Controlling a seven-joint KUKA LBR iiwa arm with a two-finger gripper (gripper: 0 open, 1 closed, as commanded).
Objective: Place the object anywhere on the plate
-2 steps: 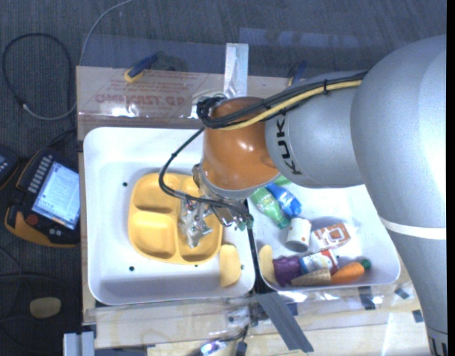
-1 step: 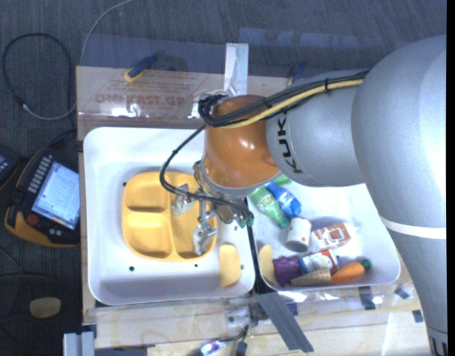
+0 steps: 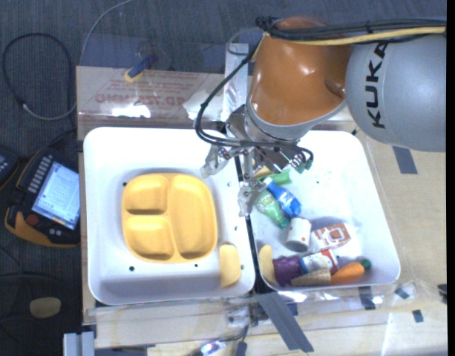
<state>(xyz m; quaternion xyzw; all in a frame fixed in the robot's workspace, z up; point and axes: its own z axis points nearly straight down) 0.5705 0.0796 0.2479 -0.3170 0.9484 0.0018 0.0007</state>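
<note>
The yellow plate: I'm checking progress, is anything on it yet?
Empty: the plate's three compartments show bare yellow; the yellow piece lies beside it.

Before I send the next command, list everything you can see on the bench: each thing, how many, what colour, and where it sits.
plate: one, yellow, three compartments, in the left bin
left bin: one, white, left half of the bench
right bin: one, white, beside it on the right
yellow piece: one, pale yellow, left bin floor, off the plate's near right corner
blue bottle: one, blue, right bin, under the gripper
white cup: one, white, middle of the right bin
purple item: one, near edge of the right bin
carrot: one, orange, near right corner of the right bin
arm: one, grey with orange band
gripper: one, over the divide between the bins
</note>
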